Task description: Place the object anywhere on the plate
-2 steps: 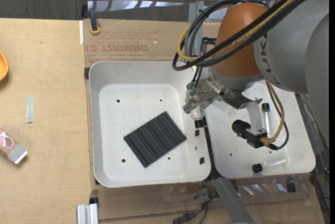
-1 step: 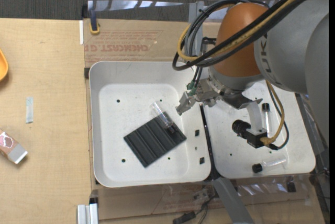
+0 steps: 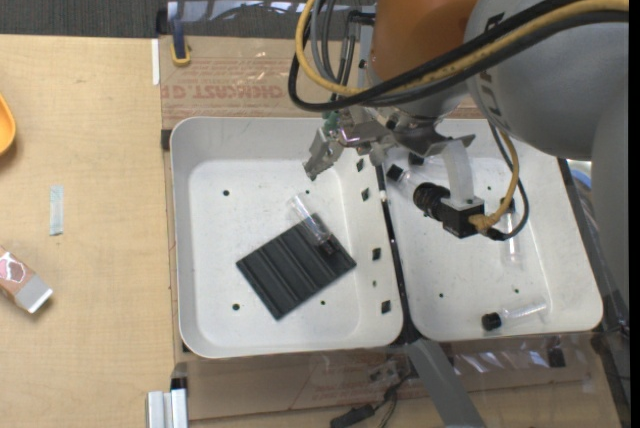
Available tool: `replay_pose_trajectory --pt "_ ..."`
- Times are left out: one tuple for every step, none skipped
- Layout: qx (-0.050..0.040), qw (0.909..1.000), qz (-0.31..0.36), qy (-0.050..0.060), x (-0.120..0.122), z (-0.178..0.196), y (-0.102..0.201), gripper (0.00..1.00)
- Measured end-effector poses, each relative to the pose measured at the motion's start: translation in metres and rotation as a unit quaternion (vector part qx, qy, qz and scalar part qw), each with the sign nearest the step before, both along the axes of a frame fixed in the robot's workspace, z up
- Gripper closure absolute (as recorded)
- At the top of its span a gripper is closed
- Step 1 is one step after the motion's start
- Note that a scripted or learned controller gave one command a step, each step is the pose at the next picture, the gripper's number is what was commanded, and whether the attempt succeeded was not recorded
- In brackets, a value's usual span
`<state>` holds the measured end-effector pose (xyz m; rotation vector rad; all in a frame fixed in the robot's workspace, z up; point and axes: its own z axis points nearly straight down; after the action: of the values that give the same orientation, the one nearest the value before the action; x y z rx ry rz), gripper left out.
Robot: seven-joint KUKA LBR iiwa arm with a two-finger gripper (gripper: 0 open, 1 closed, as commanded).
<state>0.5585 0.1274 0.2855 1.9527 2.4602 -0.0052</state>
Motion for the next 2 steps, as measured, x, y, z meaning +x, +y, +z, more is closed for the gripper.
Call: replay_pose_trajectory --pt "-0.0020 1.0000 0.000 0.001 0.000 0.007 -0.001 1.00" --pt "0.0002 0.9950 0.099 0.001 0.023 -0.056 0.068 1.00"
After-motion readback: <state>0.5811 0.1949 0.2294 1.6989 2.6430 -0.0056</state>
